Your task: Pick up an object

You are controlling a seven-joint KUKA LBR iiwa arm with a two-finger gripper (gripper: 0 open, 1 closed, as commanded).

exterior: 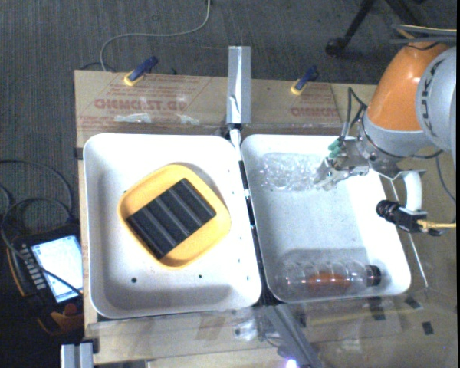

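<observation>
A yellow tray-shaped object with a black ribbed top [174, 215] lies tilted in the left bin [107, 282]. In the right bin [383, 236], a crumpled clear plastic piece [285, 171] sits near the far edge, and a clear bottle with a dark cap [330, 275] lies on its side along the near edge. My gripper [327, 175] hangs low over the right bin's far part, just right of the crumpled plastic and close to it or touching it. I see nothing held in it.
The arm's grey and orange wrist [402, 106] reaches in from the right above the right bin's far corner. A metal divider post [238, 83] stands behind the bins. Two clamps [141, 70] hold the cardboard at the back.
</observation>
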